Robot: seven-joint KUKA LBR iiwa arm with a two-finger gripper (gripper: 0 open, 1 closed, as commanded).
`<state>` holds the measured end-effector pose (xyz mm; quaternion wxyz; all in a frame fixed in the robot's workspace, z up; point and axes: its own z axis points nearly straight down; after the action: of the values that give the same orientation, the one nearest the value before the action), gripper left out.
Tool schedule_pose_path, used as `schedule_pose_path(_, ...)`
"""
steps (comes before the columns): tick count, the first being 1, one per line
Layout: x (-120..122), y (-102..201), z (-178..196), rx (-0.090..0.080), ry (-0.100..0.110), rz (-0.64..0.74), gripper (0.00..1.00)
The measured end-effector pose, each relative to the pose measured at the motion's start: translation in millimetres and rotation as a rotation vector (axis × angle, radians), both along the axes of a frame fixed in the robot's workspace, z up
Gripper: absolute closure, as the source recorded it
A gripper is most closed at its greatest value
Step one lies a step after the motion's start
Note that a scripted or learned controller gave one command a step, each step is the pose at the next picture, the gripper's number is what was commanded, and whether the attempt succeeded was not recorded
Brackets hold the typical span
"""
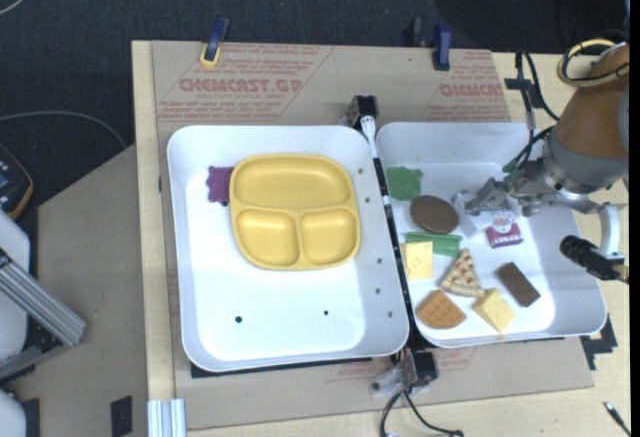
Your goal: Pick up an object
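The right bin (560,150) holds several toy foods. They include a green leaf piece (404,182), a round brown cookie (434,215), a yellow cheese square (419,260), a pizza slice (461,276), an orange waffle piece (440,309), a pale cheese cube (494,309), a brown chocolate bar (519,284) and a small red-and-white packet (503,230). My gripper (483,199) hangs over the middle of this bin, just right of the cookie and above the packet. Nothing is visibly held in it.
The left bin (280,325) carries a yellow divided plate (295,209) with a purple piece (218,183) at its left edge. The grey arm with its orange band (592,117) comes in over the right bin's right rim. Clamps sit at the bench's back edge.
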<state>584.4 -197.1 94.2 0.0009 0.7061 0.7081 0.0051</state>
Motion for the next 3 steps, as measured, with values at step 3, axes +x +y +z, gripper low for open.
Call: schedule_pose_path(3,-1,-10,130,-0.01,0.0,-0.002,1.0)
